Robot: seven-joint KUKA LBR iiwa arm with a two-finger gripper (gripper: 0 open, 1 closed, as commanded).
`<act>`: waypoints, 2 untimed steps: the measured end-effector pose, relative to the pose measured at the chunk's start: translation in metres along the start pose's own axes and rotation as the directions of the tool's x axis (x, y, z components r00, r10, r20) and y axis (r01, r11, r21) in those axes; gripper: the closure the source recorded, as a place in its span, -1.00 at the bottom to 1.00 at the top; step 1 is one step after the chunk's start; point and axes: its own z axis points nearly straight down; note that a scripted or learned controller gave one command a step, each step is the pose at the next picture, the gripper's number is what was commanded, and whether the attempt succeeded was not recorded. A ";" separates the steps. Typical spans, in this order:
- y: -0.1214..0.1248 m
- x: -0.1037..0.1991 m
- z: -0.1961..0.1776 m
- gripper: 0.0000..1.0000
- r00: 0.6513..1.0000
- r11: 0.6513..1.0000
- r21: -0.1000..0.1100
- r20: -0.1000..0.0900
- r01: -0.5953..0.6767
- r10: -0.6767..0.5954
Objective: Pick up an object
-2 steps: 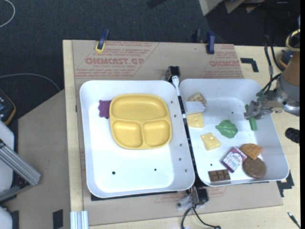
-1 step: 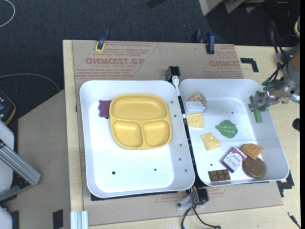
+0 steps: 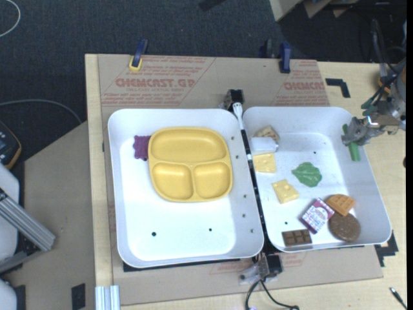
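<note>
- Camera view is showing two white bins side by side on the counter (image 3: 193,76); the right bin (image 3: 377,199) is holding the loose toy food, any piece of which could be the thing to pick up.
- Nearest, along that bin's front wall, a brown chocolate bar (image 3: 297,237) is lying flat beside a round brown cookie (image 3: 344,227); both are looking thin, stiff and light, so a hold across their edges would probably suit better than one from above.
- Just behind them a purple-and-white packet (image 3: 317,216) is touching an orange waffle (image 3: 340,204); being crowded together, they may be awkward to separate.
- Mid-bin, two yellow cheese pieces (image 3: 284,191) are sitting apart, blocky and likely rigid, with clear space on both sides for fingers.
- A green leaf (image 3: 306,174) is lying alone near them; it seems soft and crinkled, pinchable at its raised middle.
- Farther back, a white block (image 3: 263,144) and a tan piece (image 3: 266,133) are resting by the dividing wall, leaving little room on that side.
- Left bin (image 3: 122,192) is carrying a yellow divided tray (image 3: 191,163), with a purple item (image 3: 141,146) tucked at its edge.
- Gripper (image 3: 353,136) is hanging at the right bin's far right rim, away from every piece; whether its fingers are spread or closed I cannot tell.
</note>
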 end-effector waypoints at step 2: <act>0.014 0.104 -0.005 1.00 1.000 1.000 0.006 -0.003 0.003 -0.003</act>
